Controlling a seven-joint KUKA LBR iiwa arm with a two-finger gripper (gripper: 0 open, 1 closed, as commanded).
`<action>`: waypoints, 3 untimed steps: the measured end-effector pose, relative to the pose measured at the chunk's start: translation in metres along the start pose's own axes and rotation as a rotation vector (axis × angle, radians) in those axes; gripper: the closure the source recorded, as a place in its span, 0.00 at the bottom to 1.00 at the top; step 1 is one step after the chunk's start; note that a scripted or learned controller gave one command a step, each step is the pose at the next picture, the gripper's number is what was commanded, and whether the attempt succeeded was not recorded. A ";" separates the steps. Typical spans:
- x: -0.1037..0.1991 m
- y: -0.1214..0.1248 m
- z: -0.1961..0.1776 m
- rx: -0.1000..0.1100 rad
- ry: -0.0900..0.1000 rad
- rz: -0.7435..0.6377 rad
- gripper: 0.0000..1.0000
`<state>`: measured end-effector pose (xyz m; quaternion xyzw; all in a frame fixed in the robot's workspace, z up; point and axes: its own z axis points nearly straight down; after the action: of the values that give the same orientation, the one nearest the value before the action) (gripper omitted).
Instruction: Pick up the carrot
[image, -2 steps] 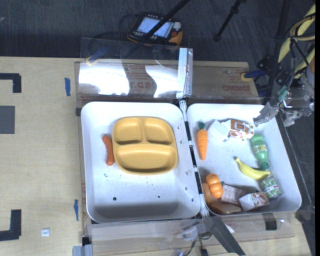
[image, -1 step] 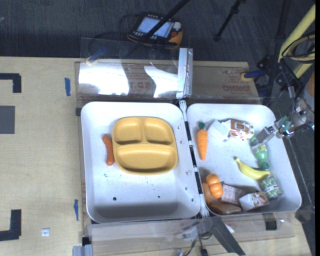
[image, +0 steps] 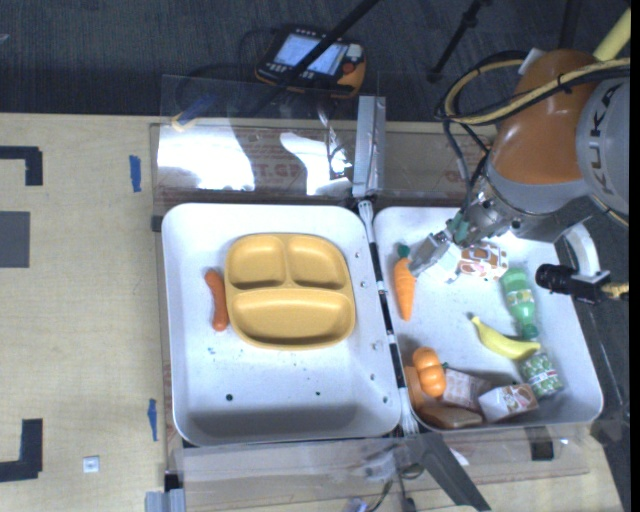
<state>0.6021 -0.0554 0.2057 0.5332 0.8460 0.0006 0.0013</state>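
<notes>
You find the carrot (image: 404, 287) against the left wall of the right bin (image: 590, 400), just right of the divider in the middle of the frame, lying nearly upright in the picture with its green top toward the upper edge and its tip pointing down. The tool (image: 432, 252) sits just above and to the right of that green top, coming down at a slant from the arm (image: 545, 130) in the upper right. You cannot tell from this angle whether the tool is spread or closed, and nothing shows between its tips, so treat the carrot as not yet held.

To do this step well, bring the tool a little down and left in the frame until it stands over the thick orange middle rather than the leafy end. Turn the wrist so the closing line crosses the carrot's short width. Mind the bin wall: the carrot lies so near it that the left tip has little room, and it may catch the rim or push the carrot away.

The banana (image: 505, 341), the green bottle (image: 520, 303) and the small packet (image: 480, 262) lie to the right, apart from the carrot. The left bin (image: 190, 400) carries a yellow divided plate (image: 291, 290) and an orange sausage-shaped piece (image: 217, 299); leave those alone.
</notes>
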 end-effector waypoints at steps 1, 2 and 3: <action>0.028 0.012 0.021 0.004 0.003 -0.036 0.00; -0.077 0.021 0.088 -0.016 -0.013 -0.005 0.00; -0.069 0.031 0.121 0.013 0.005 -0.113 0.00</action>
<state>0.6601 -0.1045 0.0851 0.4846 0.8747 -0.0039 -0.0044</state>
